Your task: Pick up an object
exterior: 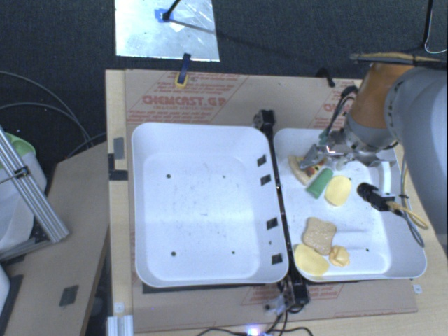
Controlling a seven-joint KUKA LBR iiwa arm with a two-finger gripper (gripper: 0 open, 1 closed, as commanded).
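My gripper (310, 162) reaches down into the right bin (402, 257) near its back left corner. It sits right over a tan, wedge-like item (301, 172) by the bin's left wall, which it partly hides. A green oblong piece (319, 183) lies just in front of the gripper, touching a pale yellow round piece (338, 190). Nearer the front of the bin lie a slice of toast (320, 234), a yellow disc (310, 260) and a small orange-yellow lump (339, 256). Nothing is visibly lifted.
The left bin (147, 257) stands beside the right one, separated by a black divider rail (275, 187). The grey arm with its orange band (381, 89) comes in over the right bin's back right corner. A cardboard sheet (210, 93) lies under both bins.
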